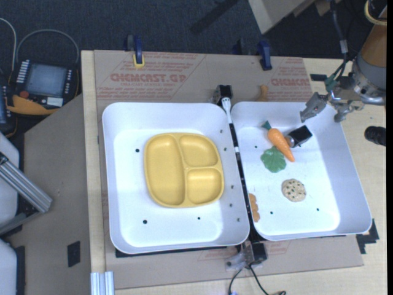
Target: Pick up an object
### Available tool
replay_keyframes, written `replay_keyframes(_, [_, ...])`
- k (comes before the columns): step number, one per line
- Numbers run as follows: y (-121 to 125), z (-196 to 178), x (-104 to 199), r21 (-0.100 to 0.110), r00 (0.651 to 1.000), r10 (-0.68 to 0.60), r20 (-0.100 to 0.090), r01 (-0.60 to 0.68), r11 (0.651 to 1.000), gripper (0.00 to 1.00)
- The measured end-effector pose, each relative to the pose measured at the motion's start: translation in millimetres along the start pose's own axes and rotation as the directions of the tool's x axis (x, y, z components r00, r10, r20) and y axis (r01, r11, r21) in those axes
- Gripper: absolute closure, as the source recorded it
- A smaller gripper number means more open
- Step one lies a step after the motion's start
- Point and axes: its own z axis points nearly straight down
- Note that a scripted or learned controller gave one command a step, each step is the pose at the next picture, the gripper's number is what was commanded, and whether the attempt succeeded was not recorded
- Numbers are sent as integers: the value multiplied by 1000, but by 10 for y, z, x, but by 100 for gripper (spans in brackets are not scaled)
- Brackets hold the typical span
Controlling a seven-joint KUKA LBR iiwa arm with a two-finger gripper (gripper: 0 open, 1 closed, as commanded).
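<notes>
We see dark blue carpet [123, 11] beyond the cardboard-topped bench [184, 72], far left of the gripper [328, 106], where a handheld control pendant [43, 82] lies.

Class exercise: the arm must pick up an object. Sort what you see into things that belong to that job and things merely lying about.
Belong to the job:
orange toy carrot
green leafy toy
round speckled cookie
small black block
claw

Lying about:
yellow divided plastic plate
blue clamps
grey handheld screen pendant

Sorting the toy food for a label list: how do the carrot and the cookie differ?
The carrot is orange, long and tapered, lying at a slant; the cookie is tan, round, flat and speckled dark. The carrot touches a green piece; the cookie lies alone. Both sit in the right bin.
</notes>
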Motion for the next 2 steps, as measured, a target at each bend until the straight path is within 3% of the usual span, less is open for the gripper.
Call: replay_keyframes(2, [-6, 1011, -69, 5, 1000, 0, -1, 0, 1000, 0])
